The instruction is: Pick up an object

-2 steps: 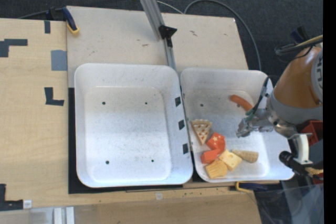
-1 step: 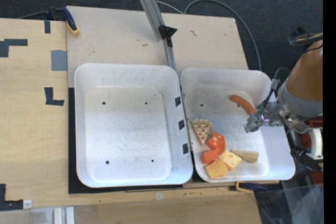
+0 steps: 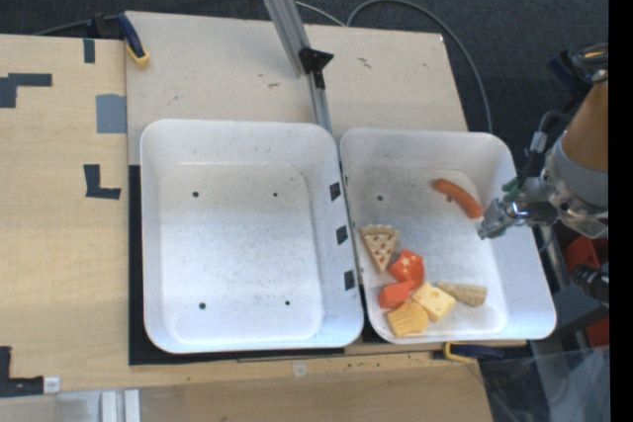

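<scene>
My gripper (image 3: 492,224) hangs over the right edge of the right bin (image 3: 524,296), low above its floor. Whether my jaws are open or closed cannot be determined at this angle; nothing is visible between them. The orange sausage (image 3: 458,196) lies just beside my fingertips, toward the bin's far right corner, apart from them. The remaining pieces cluster near the bin's near edge: a waffle wedge (image 3: 379,243), a red piece (image 3: 406,268), an orange piece (image 3: 395,294), two yellow cheese blocks (image 3: 419,309) and a tan bread slice (image 3: 465,293). The left bin (image 3: 237,232) sits alongside, touching.
</scene>
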Robot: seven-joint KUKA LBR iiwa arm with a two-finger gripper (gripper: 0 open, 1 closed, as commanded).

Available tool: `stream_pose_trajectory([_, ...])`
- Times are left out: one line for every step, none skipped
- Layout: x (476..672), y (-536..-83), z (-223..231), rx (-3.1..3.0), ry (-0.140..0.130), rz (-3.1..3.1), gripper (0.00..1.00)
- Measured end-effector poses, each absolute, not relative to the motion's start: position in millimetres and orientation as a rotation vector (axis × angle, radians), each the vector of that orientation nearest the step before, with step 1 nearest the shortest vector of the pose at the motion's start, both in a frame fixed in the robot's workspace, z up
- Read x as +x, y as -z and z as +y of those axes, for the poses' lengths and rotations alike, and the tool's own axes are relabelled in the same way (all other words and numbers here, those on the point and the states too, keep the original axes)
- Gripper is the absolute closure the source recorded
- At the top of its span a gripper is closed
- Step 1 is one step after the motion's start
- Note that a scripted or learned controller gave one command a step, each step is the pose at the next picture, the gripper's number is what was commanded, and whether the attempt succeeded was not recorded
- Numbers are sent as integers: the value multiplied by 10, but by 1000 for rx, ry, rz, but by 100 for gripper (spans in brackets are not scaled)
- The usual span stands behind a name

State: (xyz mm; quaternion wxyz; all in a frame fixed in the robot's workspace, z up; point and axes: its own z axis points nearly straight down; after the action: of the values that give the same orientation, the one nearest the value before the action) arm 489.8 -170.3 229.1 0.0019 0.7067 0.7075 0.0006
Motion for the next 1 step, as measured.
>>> stream_pose_trajectory([4910, -2819, -1704, 2216, -3, 2220, 100])
